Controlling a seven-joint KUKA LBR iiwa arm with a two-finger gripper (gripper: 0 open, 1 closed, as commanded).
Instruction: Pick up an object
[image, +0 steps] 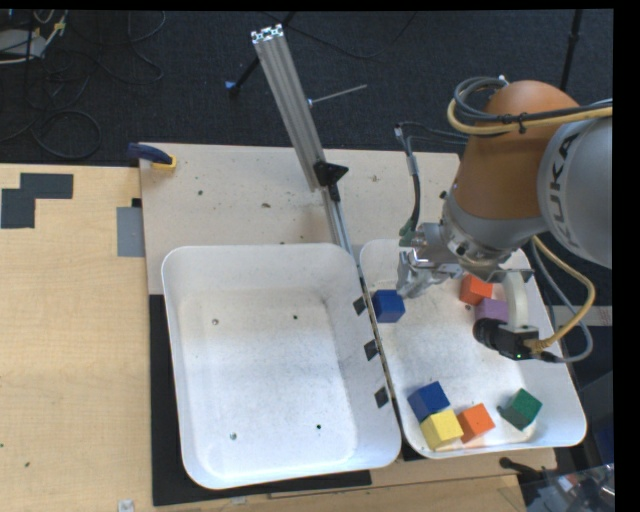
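Observation:
In the right bin (470, 360), a blue cube (388, 305) shows close to the left wall. My gripper (418, 276) is directly above and slightly right of it, low over the bin's far left part. From this angle I cannot say whether the cube touches the gripper or rests on the bin floor. An orange cube (474, 290) and a purple cube (492, 308) lie just right of the gripper, partly covered by the wrist.
Near the right bin's front edge sit a second blue cube (430, 398), a yellow cube (441, 428), an orange cube (477, 420) and a green cube (521, 408). The left bin (260, 360) adjoins it. A slanted metal rail (300, 120) stands behind the bins.

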